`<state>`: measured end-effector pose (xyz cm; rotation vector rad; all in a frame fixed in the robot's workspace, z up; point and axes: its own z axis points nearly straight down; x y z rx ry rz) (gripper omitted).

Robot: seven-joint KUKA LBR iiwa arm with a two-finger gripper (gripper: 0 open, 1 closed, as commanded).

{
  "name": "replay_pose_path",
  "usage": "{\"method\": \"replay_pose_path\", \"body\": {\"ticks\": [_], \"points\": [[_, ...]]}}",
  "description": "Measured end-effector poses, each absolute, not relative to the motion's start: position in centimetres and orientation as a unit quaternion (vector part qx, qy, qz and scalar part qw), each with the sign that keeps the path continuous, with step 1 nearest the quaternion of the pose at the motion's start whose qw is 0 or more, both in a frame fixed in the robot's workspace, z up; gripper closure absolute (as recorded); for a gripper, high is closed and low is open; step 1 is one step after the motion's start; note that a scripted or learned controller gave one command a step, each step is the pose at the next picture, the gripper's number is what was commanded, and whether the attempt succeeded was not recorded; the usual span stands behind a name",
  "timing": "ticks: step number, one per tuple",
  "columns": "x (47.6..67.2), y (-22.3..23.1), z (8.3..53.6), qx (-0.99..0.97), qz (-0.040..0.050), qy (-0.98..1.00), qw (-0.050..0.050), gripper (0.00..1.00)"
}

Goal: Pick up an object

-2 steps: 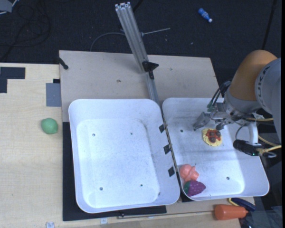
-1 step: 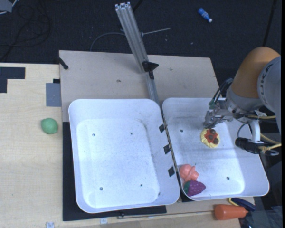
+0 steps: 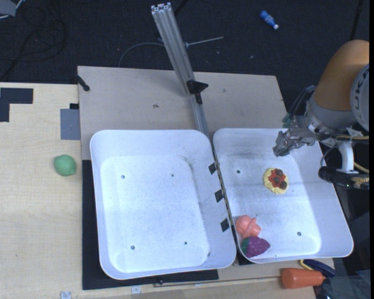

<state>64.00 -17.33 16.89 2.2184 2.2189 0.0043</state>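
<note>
camera view is showing the gripper (image 3: 284, 146) hanging over the upper part of the right bin (image 3: 327, 245), up and to the right of the yellow and red toy (image 3: 275, 180); i cannot tell how its jaws are standing. that toy is lying alone mid-bin, so it is probably the easiest pick: centring over it before descending should help. the pink toy (image 3: 247, 225) and purple grape toy (image 3: 257, 246) are touching near the divider, harder to separate. counting: two bins, the left bin (image 3: 112, 143) beside the right, three toys, plus one green ball (image 3: 65, 165) lying on the bench.
</note>
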Motion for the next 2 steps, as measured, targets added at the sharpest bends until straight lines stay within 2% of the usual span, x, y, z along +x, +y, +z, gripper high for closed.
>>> {"method": "replay_pose_path", "body": {"ticks": [1,2], "points": [[63.8,-17.7,21.2,0.707,0.0009,0.707,0.002,1.0],[64.0,-17.7,27.5,0.707,0.0014,0.707,0.002,1.0]]}}
